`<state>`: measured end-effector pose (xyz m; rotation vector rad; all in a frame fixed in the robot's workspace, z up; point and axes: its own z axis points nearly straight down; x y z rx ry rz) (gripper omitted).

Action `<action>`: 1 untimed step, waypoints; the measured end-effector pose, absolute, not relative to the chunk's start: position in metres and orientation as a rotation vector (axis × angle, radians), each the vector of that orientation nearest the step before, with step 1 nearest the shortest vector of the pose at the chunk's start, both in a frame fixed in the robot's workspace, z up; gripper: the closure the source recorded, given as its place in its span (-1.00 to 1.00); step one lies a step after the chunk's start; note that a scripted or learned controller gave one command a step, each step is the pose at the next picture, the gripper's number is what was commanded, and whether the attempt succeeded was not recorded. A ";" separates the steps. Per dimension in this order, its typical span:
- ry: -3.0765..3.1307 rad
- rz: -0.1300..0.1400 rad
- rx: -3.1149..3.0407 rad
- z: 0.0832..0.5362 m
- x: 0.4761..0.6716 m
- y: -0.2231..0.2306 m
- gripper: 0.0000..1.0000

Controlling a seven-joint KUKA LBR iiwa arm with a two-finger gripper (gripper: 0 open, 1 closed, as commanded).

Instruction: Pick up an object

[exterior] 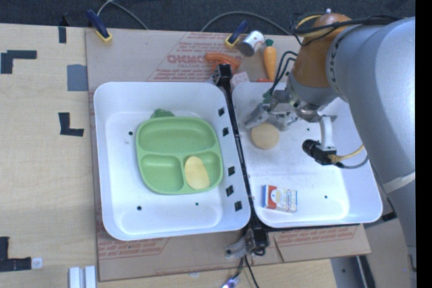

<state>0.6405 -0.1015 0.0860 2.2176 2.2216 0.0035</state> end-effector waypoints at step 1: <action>2.219 0.002 2.217 0.086 0.633 -0.100 -1.00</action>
